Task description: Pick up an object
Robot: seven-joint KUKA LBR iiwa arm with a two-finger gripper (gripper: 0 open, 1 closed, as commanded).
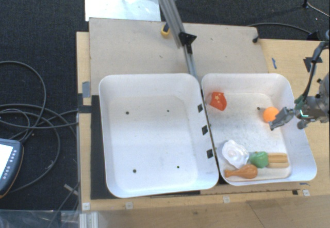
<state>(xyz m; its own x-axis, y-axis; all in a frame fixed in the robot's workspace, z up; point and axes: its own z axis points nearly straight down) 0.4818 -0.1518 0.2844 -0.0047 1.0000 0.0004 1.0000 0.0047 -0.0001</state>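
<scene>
**A:** Where is the gripper (281, 117)?

**B:** It reaches in from the right, over the right bin (300, 145), and sits near that bin's right wall. Its dark fingers (278, 120) point left and a little toward the near side.

**A:** Spread or pinched together?

**B:** I cannot tell. The fingers are small and dark at this slant, and they blur into one shape.

**A:** What lies closest to it?

**B:** An orange ball (270, 114), round, bright and smooth. It sits in the right half of the right bin, just beside the fingertips on their far-left side. It may be touching them, though the view is too coarse to say for sure. Nothing shows between the fingers.

**A:** And the rest of that bin?

**B:** A red block (218, 101) with a pale speck lies at the far left corner, close to the wall shared with the left bin (111, 134). Along the near edge lie a crumpled white lump (234, 153), a green piece (259, 159), a tan stick (278, 159) and a brown drumstick shape (241, 172), all close together and well apart from the ball.
</scene>
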